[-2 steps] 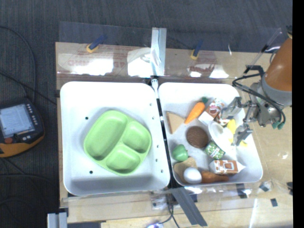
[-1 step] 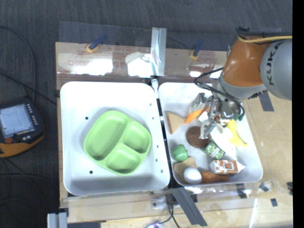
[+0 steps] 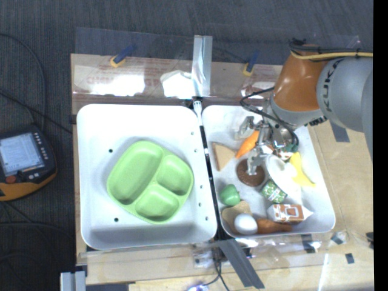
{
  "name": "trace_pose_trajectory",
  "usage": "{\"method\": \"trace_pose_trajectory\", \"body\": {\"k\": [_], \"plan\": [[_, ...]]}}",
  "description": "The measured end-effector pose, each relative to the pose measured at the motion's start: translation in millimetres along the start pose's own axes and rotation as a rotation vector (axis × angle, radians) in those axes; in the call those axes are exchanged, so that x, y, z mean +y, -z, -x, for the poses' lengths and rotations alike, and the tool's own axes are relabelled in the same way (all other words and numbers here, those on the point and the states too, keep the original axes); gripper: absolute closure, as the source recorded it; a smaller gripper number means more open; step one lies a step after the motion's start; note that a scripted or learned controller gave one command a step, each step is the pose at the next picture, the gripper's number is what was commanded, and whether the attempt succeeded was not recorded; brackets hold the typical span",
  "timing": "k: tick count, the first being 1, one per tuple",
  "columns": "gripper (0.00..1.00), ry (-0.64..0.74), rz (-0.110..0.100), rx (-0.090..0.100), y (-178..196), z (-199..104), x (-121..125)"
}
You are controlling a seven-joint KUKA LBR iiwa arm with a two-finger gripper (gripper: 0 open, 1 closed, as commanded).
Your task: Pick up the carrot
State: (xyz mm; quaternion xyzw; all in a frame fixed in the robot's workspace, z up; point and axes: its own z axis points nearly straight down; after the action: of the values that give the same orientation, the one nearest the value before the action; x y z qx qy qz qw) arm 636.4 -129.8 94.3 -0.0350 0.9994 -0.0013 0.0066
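The carrot (image 3: 247, 143) is a short orange piece lying tilted in the upper part of the right bin (image 3: 321, 205). My gripper (image 3: 259, 142) hangs right over it, its metal parts close around the carrot's right end. The grey arm with its orange band (image 3: 297, 83) comes in from the upper right and hides the bin's far corner. I cannot make out whether the carrot is held or only lies under the gripper.
Around the carrot are a tan bread wedge (image 3: 223, 156), a brown disc (image 3: 250, 173), a white cup (image 3: 280, 170), a banana (image 3: 301, 168), a green can (image 3: 274, 193), a green pepper (image 3: 229, 194), an egg (image 3: 245, 224) and a small carton (image 3: 287, 213). A green divided plate (image 3: 151, 179) fills the left bin (image 3: 97, 126).
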Motion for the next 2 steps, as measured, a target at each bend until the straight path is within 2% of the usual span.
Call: {"method": "trace_pose_trajectory", "body": {"k": [1, 2], "plan": [[1.0, 0.003, -0.002, -0.006, 10.6, 2.8, 1.7], [1.0, 0.07, 0.003, 0.005, 92.9, -39.3, 66.8]]}}
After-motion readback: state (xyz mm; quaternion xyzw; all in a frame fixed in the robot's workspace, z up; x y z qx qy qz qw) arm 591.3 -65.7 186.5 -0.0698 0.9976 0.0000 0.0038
